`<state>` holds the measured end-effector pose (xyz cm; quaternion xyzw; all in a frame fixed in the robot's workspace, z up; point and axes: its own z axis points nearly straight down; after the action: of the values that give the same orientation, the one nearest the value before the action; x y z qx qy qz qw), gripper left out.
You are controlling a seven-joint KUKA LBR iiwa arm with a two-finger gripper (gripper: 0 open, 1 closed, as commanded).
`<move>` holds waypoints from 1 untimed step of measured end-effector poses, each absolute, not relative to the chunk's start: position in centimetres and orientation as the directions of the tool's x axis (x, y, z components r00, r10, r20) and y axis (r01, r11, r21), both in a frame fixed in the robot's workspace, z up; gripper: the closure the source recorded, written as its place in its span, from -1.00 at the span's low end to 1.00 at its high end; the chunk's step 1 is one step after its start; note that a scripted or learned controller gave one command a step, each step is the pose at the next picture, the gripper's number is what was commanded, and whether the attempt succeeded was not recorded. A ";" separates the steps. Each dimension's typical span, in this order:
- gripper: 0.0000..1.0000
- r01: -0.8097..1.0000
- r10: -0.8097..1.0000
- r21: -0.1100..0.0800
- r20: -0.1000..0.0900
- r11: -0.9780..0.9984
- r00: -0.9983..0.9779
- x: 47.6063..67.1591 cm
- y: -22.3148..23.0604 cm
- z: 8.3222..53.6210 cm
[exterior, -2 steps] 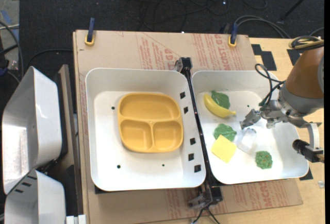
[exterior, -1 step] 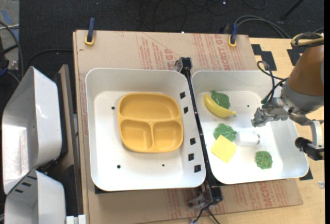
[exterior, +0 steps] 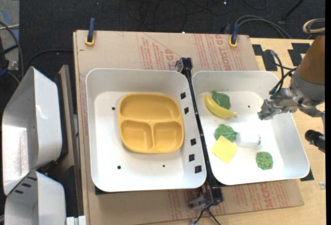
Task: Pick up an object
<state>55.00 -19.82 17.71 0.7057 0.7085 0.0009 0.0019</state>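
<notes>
The right bin [exterior: 289, 167] holds a yellow banana [exterior: 218, 109] with a green leafy piece [exterior: 222, 99] touching its upper end. Below them lie another green piece [exterior: 226, 132], a flat yellow block [exterior: 224, 149], a small white object [exterior: 249, 140] and a round green broccoli-like piece [exterior: 264, 160]. My gripper [exterior: 268, 110] hangs over the right bin's upper right part, to the right of the banana and above the white object. Nothing shows between its fingers.
The left bin [exterior: 98, 131] holds a yellow divided tray [exterior: 151, 121]. A black divider strip [exterior: 192, 115] runs between the bins. The arm [exterior: 313, 71] enters from the right. White containers [exterior: 28, 125] stand off the bench at left. Clamps [exterior: 90, 32] hold the board's far edge.
</notes>
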 end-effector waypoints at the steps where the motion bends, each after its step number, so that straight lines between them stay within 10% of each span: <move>1: 1.00 1.000 1.000 0.004 -0.002 0.004 -0.004 54.8 -20.2 22.0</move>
<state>54.85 -20.23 22.04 0.7058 0.7084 0.0007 0.0022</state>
